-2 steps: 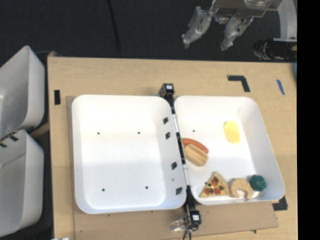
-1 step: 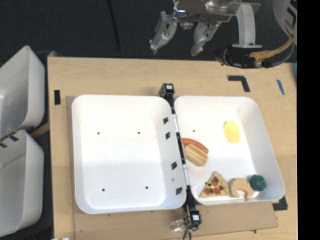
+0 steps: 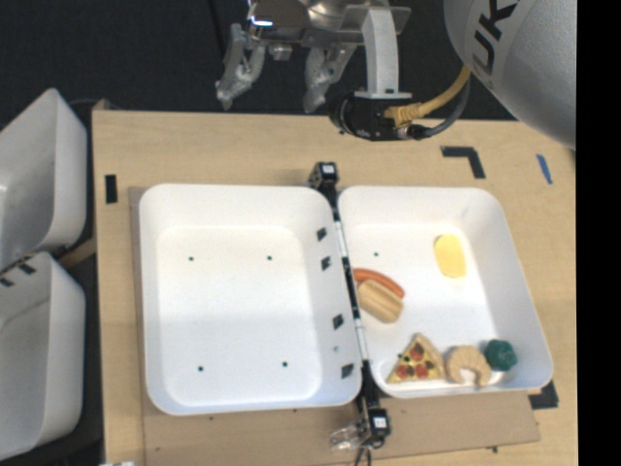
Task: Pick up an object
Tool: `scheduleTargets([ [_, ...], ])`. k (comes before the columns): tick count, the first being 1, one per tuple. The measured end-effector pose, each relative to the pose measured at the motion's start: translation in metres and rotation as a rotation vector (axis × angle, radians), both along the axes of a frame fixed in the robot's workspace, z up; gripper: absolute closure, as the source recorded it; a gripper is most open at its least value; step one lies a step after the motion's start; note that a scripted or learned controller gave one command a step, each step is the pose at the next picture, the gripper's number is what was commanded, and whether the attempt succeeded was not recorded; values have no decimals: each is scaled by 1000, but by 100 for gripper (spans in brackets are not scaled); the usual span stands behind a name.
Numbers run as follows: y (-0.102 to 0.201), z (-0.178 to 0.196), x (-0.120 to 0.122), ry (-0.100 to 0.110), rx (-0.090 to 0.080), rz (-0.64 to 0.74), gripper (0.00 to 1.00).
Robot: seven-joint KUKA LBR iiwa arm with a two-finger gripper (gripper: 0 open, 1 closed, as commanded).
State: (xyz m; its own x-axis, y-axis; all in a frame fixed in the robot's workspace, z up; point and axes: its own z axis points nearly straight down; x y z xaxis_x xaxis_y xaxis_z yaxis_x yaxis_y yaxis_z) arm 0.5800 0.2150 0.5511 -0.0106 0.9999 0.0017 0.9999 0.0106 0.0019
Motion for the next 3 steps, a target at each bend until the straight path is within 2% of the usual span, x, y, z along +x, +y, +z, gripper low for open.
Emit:
scheduleTargets([
  [1, 7, 1, -44, 2, -2, -5, 0],
  [2, 1, 1, -92, 1, -1, -6, 0],
  [3, 6, -151, -91, 17, -10, -9, 0],
])
